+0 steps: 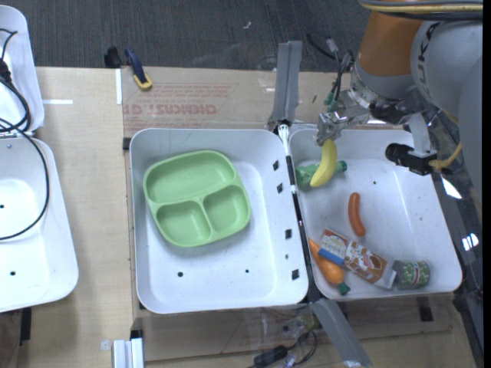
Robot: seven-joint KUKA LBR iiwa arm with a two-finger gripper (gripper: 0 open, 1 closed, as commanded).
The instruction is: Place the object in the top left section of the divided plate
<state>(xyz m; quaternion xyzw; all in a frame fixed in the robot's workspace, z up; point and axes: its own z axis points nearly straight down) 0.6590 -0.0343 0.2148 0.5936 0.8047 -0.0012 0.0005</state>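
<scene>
The hand (330, 129) sits over the far left corner of the right bin (430, 205), its fingers pinching the top end of a yellow banana (325, 167). The banana hangs almost upright below the hand, its lower end next to a green object (307, 175) lying against the bin's left wall; whether the two touch cannot be told.

Further into the right bin, a red sausage (356, 214) lies alone near the middle. Along the near side are an orange carrot (328, 268), a red and white packet (354, 256) just beside it, and a small green can (412, 274) on its side at the packet's right end.

The left bin (153, 274) holds a green divided plate (197, 197), turned slightly, with one long section on its far side and two smaller ones on its near side. The plate is well apart from the banana, with the walls between the bins lying between them. Both bins rest on the wooden table (77, 98).
</scene>
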